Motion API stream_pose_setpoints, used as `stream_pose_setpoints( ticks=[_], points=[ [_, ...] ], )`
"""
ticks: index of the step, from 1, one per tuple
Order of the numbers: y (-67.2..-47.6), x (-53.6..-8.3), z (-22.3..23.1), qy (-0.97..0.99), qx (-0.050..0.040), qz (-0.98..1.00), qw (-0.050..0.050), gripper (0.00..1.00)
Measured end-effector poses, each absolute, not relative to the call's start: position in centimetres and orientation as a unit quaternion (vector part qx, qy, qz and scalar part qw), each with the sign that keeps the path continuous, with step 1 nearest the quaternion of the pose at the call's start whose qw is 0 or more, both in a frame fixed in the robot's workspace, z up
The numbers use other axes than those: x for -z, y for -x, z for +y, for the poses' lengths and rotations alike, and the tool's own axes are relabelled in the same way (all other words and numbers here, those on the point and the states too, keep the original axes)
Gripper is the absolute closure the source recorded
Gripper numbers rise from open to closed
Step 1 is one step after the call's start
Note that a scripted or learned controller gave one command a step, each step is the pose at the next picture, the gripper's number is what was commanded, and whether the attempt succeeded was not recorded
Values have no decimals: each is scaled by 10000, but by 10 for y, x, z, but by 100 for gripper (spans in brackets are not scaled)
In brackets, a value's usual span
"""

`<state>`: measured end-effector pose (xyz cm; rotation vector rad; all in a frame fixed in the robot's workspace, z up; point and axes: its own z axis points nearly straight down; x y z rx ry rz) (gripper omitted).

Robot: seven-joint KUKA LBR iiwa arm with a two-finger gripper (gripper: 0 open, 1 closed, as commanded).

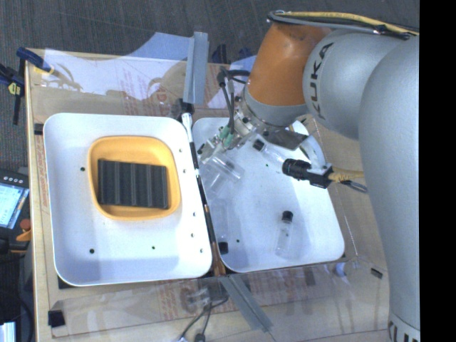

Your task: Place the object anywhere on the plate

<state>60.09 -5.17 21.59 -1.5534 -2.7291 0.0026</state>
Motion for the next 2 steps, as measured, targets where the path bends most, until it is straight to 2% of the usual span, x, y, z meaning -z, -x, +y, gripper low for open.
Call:
stream_pose_setpoints(
  ticks=[1,2],
  points=[
    [-601,-216,-52,4949,-9,-8690,5,0],
    [-617,-191,-8,5010,-13,-8655,14,0]
  ],
)
